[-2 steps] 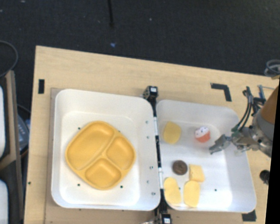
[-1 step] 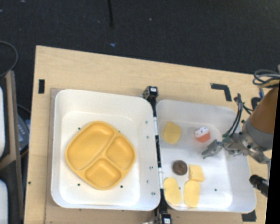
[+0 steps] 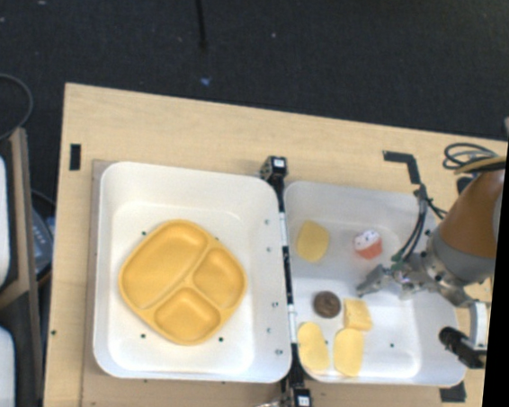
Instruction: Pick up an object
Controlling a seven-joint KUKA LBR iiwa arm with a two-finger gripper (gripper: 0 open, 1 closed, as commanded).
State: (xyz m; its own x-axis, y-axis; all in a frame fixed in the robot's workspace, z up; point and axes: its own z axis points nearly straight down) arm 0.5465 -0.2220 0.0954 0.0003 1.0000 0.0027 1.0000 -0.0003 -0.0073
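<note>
Objects for the pick sit in the right bin (image 3: 418, 364): a yellow slice (image 3: 313, 241), an orange-and-white piece (image 3: 368, 244), a brown disc (image 3: 326, 303), and three more yellow pieces (image 3: 335, 340) clustered near the front wall. No readable writing anywhere. Over in the left bin (image 3: 107, 228) lies a yellow divided plate (image 3: 183, 281). The tool (image 3: 382, 281) hovers above the right bin, fingers spread, gripping nothing.

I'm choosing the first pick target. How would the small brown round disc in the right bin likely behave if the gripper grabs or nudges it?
The brown disc looks flat and low, so fingers closing from above may find little to grip and could slide over it. Lying flat on the right bin, it would probably skid, not roll. Pushed downward, it may bump the yellow piece close below.
</note>
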